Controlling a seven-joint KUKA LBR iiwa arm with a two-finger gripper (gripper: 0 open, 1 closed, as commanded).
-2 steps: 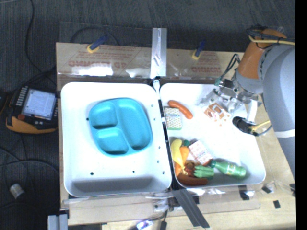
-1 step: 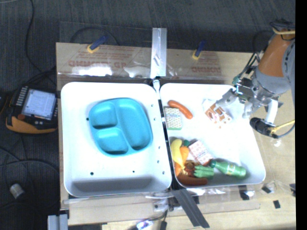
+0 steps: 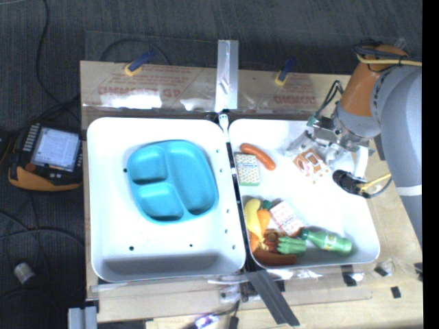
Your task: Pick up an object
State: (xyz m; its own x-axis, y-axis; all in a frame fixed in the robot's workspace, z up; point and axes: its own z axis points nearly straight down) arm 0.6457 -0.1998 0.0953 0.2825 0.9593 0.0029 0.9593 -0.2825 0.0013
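Landmark = centre divider between bins. Far left of it, off the bench: handheld pendant on the floor. Left bin: blue sectioned tray, nothing else. Just right of divider, right bin: sausage, green-white packet below it, then a pile at the near edge with banana, red-white carton, green bottle. Further right: orange-white box, directly under gripper. Grip state: cannot tell.
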